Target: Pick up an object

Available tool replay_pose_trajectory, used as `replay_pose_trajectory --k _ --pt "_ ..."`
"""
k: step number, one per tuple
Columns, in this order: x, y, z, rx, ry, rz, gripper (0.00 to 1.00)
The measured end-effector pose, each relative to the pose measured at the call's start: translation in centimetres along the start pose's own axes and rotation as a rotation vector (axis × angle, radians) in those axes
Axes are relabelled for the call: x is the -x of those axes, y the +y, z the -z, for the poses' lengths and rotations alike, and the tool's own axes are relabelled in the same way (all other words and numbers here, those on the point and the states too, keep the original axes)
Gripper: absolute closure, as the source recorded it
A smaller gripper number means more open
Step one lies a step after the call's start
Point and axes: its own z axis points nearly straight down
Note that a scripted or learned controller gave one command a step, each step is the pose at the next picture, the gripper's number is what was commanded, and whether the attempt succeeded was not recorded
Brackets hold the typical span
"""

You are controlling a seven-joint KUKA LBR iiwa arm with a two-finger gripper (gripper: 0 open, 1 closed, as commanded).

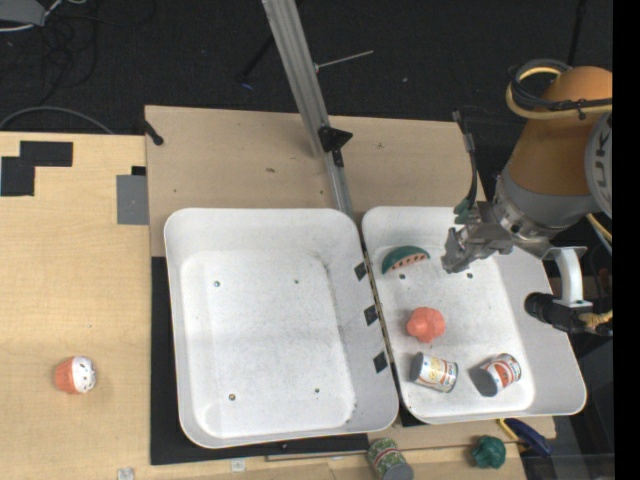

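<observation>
Gripper (458,253) hangs over the right bin (560,393), upper-middle part; can't tell from this angle whether it's spread or pressed together, and nothing visible in it. Nearest candidate obj is the watermelon slice (406,259), just beside the gripper toward the bins' shared wall, i.e. to the view's left, approx level w/ it. Slice lies flat, long axis running roughly left-right w/ a slight tilt, curved green rind facing the far side, red flesh edge toward the near side. Judgement: short sideways shift toward the divider, then down, w/ the grasp closing across the short axis. Other options sit further off toward the near side: red ball (426,324) mid-bin, a small can (436,372) lying on its side below it, a second can (497,374) tipped over beside that. Left bin (200,238) is well apart from the gripper.
</observation>
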Motion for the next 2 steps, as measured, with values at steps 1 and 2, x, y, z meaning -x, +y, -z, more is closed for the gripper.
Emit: replay_pose_trajectory --k 1,2 --pt "-5.2 -0.6 -1.2 -0.003 0.000 -0.001 1.00" --pt "-9.7 -0.8 -1.6 -0.002 0.000 -0.002 1.00"
